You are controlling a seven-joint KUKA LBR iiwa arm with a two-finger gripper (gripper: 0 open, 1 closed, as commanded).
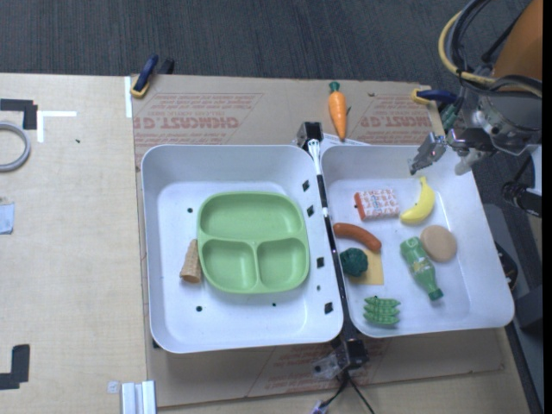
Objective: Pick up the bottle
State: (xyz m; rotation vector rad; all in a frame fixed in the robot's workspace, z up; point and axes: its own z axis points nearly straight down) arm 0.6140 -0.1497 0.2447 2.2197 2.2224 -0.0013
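Grey two-finger tool [442,153] hangs over the far right corner of the right white bin [483,313], its fingers spread apart and grasping nothing. Well apart from it, the green plastic bottle [421,267] lies on its side near the middle of that bin, cap toward the near edge. A tan egg-shaped piece [440,243] touches its upper side and a yellow banana [419,203] lies between tool and bottle. Green broccoli [353,261], a red sausage [357,235] and green pea pods [381,310] lie to its left.
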